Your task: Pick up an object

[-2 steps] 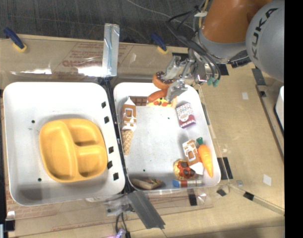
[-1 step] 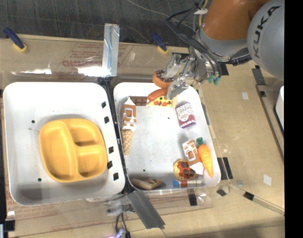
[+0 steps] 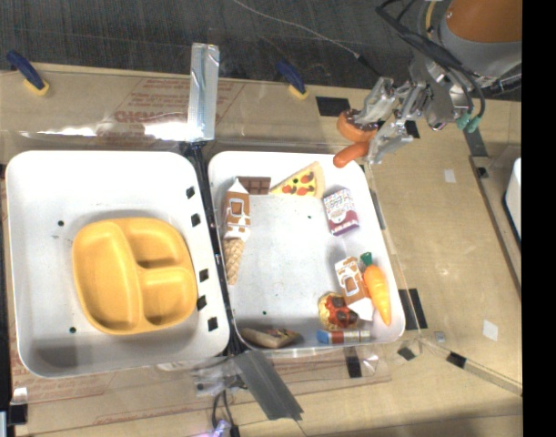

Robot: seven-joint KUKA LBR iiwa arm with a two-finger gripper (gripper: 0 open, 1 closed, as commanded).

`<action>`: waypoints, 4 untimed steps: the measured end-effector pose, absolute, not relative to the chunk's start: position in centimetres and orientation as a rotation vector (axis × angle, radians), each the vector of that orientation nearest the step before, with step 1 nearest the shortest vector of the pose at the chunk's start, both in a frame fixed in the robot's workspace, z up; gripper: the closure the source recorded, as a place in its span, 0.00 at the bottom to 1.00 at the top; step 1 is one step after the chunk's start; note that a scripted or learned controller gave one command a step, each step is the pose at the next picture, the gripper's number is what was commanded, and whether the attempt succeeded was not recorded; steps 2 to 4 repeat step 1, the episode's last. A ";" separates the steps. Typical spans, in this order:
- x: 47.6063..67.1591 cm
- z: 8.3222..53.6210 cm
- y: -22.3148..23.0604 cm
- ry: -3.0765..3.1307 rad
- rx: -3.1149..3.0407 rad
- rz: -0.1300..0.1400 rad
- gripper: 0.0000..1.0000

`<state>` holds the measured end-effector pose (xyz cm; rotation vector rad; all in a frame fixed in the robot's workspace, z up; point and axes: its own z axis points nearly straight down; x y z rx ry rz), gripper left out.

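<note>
My gripper hangs over the far right corner of the right bin, reaching in from the upper right. An orange toy sausage sits between its fingers, one end poking out below them and the other curling above, lifted off the bin floor. The right bin holds a pizza slice, a brown-and-white carton, an ice cream cone, a purple carton, a carrot and a small carton.
A yellow divided tray lies in the left bin. Near the right bin's front wall lie a red-and-yellow toy, a marker-like stick and a brown piece. Cables trail behind the arm's wrist.
</note>
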<state>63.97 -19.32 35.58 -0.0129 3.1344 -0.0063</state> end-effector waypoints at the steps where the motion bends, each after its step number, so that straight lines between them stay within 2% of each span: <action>1: 63.0 15.3 -11.5 3.153 0.054 0.005 1.00; 4: 63.0 15.3 -11.5 3.153 0.054 0.005 1.00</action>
